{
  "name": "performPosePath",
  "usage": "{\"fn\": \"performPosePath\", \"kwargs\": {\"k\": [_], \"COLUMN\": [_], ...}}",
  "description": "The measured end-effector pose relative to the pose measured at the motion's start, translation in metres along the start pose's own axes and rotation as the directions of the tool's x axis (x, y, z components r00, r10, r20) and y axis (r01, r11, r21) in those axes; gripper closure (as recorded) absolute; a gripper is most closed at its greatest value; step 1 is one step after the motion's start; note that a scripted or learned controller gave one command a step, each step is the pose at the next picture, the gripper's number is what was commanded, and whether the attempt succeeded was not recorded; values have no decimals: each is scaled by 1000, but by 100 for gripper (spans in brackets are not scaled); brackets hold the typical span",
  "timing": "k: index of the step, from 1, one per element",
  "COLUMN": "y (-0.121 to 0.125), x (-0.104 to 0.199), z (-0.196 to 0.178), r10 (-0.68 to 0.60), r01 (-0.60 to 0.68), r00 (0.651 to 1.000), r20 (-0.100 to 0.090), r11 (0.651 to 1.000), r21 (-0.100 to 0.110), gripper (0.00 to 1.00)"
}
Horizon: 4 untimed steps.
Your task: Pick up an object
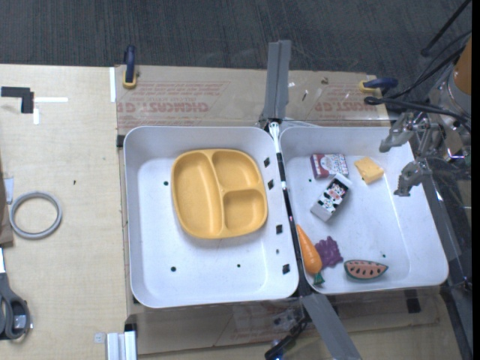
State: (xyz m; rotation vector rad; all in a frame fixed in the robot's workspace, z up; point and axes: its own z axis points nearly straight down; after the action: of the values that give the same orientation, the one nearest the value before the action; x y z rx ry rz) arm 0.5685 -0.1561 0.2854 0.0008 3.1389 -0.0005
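Objects: six small things lie in the right bin [420,238], none of them held.
Cheese wedge [368,169]: far part of the bin, nearest the gripper, with bare white floor to its right.
Red-and-white packet [328,163]: just left of the cheese, near the far wall.
Cow-print carton [331,198]: tilted, just near of the packet, mid-bin.
Carrot [308,251]: lies along the bin's left wall, at the near-left corner.
Grapes [328,250]: beside the carrot, on its right.
Watermelon slice [365,269]: close to the near rim, right of the grapes.
Open room: the right half of this bin's floor is bare, from the cheese down to the watermelon.
Gripper [414,156]: at the bin's far-right edge, over the rim; whether the jaws are apart or together I cannot tell.
Left bin [150,276]: holds a yellow divided plate [219,193] in its far middle; bare floor all round it, widest on the near side.
Bench [60,291]: a grey tape ring [34,214] lies left of the bins, well apart from them.
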Motion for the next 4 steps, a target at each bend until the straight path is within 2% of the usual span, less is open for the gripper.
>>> {"fn": "performPosePath", "kwargs": {"k": [1,2,3,4], "y": [-29,-14,-66,-17], "x": [-59,-83,-79,-82], "z": [46,91,113,186], "r10": [434,700,865,965], "r01": [-434,-700,-865,-965], "r00": [901,715,503,264], "r20": [0,0,2,5], "r11": [901,715,503,264], "r21": [2,2,2,-9], "gripper": [0,0,0,0]}}
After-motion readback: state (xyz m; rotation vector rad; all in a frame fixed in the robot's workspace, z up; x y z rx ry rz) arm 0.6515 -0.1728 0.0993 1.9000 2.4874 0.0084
